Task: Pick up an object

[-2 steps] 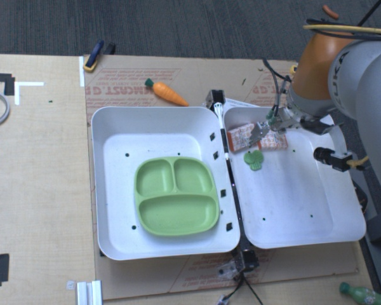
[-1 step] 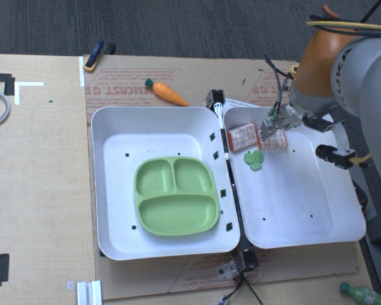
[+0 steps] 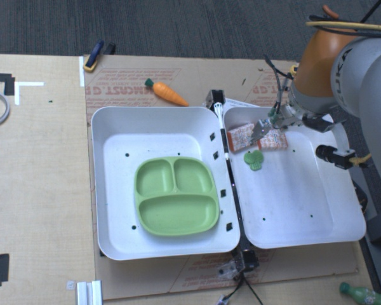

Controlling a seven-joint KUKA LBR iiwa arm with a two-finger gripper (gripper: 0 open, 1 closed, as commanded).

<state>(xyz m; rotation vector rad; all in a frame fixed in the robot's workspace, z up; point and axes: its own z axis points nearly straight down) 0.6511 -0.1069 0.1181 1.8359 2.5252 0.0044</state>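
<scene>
In the right bin [image 3: 305,202], near its far left corner, lies a reddish printed packet [image 3: 241,136] with a second similar packet [image 3: 274,141] beside it. A small green broccoli-like piece [image 3: 253,159] sits just in front of them. My gripper [image 3: 265,127] hangs low over the packets, its tip between the two. The grey arm with its orange band [image 3: 320,53] comes in from the upper right. I cannot make out how the fingers stand or whether anything is between them.
The left bin [image 3: 108,170] holds a green divided plate [image 3: 176,195]. A toy carrot [image 3: 167,92] lies on the cardboard behind the left bin. A blue and yellow clip [image 3: 94,56] sits at the bench's far edge. A green bottle [image 3: 363,292] lies at the bottom right.
</scene>
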